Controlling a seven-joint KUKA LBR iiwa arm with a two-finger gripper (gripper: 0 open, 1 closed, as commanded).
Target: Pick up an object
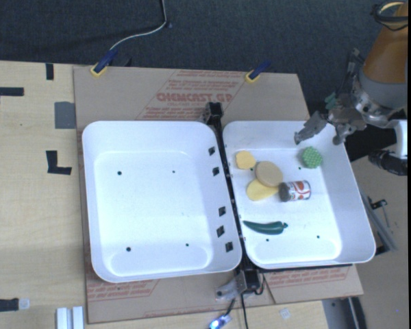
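Note:
The right bin (349,190) holds several small things: a yellow round piece (244,160), a tan disc (268,173), a yellow lump (260,191), a small red and white can (296,191) lying on its side, a green ball (312,157) and a dark green chili pepper (266,227). My gripper (322,133) hangs over the bin's far right corner, above and just behind the green ball. Its two grey fingers are spread apart with nothing between them.
The left bin (96,204) lies beside the right one, with black clips along the shared wall (221,190). Both rest on a cardboard sheet (185,94) on the wooden bench. A cable (151,26) runs across the dark floor behind.

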